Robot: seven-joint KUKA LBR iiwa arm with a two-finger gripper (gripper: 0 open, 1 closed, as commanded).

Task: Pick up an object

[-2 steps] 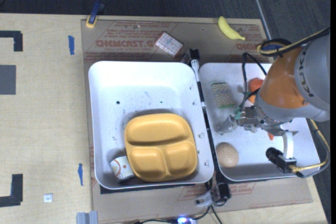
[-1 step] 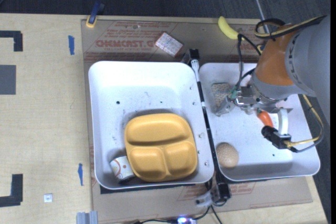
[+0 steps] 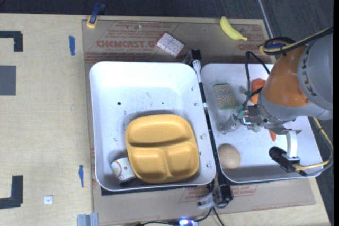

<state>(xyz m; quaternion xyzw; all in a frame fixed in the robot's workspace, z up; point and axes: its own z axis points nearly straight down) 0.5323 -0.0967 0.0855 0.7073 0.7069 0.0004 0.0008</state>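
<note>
Sponge (image 3: 224, 95) is my guess for the target; it is the green, speckled pad on the floor of the right bin (image 3: 318, 159), near the back wall. It lies just to the left and a little behind the gripper (image 3: 237, 121), close but not touching it as far as I see. Its long side runs from front to back of the bin, only a little tilted.

The gripper comes down from the orange wrist, low over the bin floor. Whether its fingers are apart or closed I cannot tell, because the wrist covers them, and I see nothing held between them.

Counting outward from the sponge: one tan ball (image 3: 229, 156) in front of it, one orange thing (image 3: 257, 85) to its right, partly behind the arm. In the left bin (image 3: 103, 82) there is one yellow tray (image 3: 161, 146) and one small cup (image 3: 121, 169) at the tray's left corner. Behind the bins lie one banana (image 3: 232, 29) and one small box (image 3: 170, 44).
</note>
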